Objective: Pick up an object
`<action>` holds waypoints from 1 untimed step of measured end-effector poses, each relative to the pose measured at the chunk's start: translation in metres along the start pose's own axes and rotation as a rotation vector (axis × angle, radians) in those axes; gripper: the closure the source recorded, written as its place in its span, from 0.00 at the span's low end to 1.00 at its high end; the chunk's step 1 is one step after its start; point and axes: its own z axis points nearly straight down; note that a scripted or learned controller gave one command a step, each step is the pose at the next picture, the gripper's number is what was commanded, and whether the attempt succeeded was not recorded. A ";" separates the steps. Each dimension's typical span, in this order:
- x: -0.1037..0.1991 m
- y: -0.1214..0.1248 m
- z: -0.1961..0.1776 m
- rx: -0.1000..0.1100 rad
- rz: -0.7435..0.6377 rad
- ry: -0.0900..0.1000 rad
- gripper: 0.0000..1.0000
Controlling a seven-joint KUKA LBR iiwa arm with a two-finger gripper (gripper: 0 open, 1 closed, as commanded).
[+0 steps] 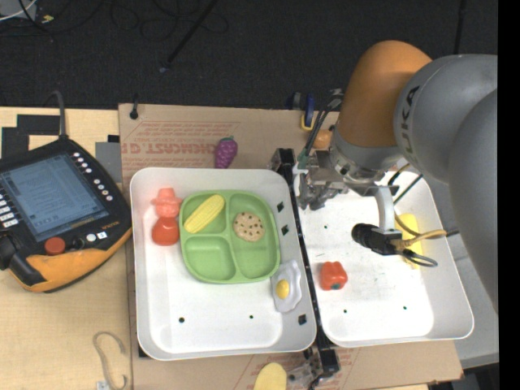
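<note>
My gripper [311, 192] hangs over the far left corner of the right bin [422, 319], close to the wall between the two bins. Nothing shows in its grasp. A red pepper [332, 275] lies in the right bin, nearer the front and apart from the gripper. A yellow thing [409, 222] lies at that bin's right side, partly hidden by the arm. In the left bin [211, 331] stands a green divided plate [219, 260] bearing a corn cob [202, 212] and a cookie [249, 226]. A red and pink toy [166, 218] stands left of the plate.
A fried egg [283, 286] lies at the left bin's right rim. Purple grapes [226, 151] sit on the cardboard behind the bins. A yellow object [270, 376] lies in front of the bins. A teach pendant [53, 210] rests on the bench at left.
</note>
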 end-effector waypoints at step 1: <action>0.060 0.001 -0.015 0.000 0.000 0.000 1.00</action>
